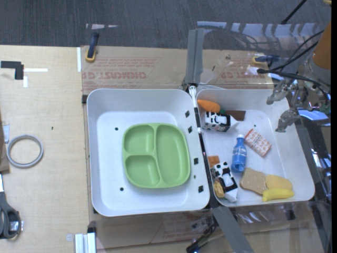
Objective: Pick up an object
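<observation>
The right bin point(303, 141) holds several small items: a blue bottle point(239, 153), a pink packet point(258, 142), a slice of bread point(254, 180), a yellow banana point(277, 190), an orange carrot point(209, 105) and two black-and-white cow-patterned toys point(217, 121) point(226, 177). My gripper point(281, 109) hangs over the bin's far right corner, above and to the right of the pink packet. Its two metal fingers point(285, 121) stand apart with nothing between them.
A green divided plate point(156, 155) lies in the left bin point(100, 141). A metal divider point(194, 62) runs between the bins at the back. On the wooden bench to the left lie a grey tape ring point(23, 151) and scissors point(8, 223). Cables point(295, 36) hang at the back right.
</observation>
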Controlling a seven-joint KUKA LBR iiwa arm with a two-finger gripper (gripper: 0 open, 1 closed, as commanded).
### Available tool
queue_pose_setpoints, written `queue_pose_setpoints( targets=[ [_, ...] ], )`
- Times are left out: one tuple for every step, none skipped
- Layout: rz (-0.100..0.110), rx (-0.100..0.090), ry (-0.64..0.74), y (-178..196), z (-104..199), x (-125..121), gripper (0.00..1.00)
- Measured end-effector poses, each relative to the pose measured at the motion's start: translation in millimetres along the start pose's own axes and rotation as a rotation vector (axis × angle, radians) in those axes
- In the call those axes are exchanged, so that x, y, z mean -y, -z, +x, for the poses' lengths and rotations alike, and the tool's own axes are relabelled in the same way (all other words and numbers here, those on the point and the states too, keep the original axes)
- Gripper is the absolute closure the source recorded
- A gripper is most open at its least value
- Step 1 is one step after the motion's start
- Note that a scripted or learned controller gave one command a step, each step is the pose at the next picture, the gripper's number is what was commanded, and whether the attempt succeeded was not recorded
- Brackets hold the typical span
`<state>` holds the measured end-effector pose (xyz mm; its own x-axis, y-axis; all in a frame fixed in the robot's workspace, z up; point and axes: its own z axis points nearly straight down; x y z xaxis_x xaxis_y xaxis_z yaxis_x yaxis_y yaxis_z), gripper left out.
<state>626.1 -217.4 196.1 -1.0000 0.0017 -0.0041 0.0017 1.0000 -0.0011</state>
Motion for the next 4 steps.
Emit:
queue_pose_setpoints(
  targets=[
    [0.0, 0.0, -0.044, -103.1, 10.9, -43.6, 0.0],
    [0.0, -0.001, -0.014, -103.2, 50.3, -26.8, 0.0],
    [-0.001, -0.001, 0.045, -103.1, 91.9, -91.3, 0.0],
    [0.001, 0.004, 0.185, -101.6, 116.3, -124.4, 0.0]
  ],
)
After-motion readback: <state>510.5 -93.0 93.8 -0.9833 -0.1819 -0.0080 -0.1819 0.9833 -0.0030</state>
